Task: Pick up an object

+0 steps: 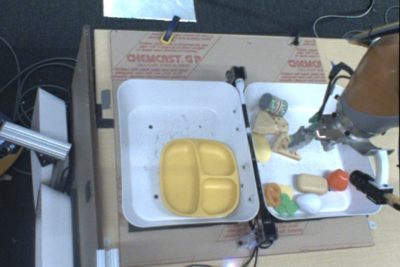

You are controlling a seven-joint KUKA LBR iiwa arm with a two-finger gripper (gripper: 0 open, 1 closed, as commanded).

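The right bin (pixel 312 92) holds several toy foods. A green-labelled can (pixel 274 104) lies at its back left, with a pale cheese wedge (pixel 266 123) and a yellow lemon-like piece (pixel 262 149) in front of it. A flat tan slice (pixel 286 147) lies mid-bin. My gripper (pixel 300 137) reaches in from the right, low over the right end of that slice. Along the front lie a tan bread roll (pixel 311 183), a red tomato (pixel 337 179), a white egg (pixel 307 202), a green piece (pixel 286 205) and an orange piece (pixel 272 192).
In the left bin (pixel 150 109) sits a yellow divided plate (pixel 200 177). The arm's grey body and orange band (pixel 375 84) hang over the right bin's right side. A black part (pixel 369 187) juts over that bin's front right rim.
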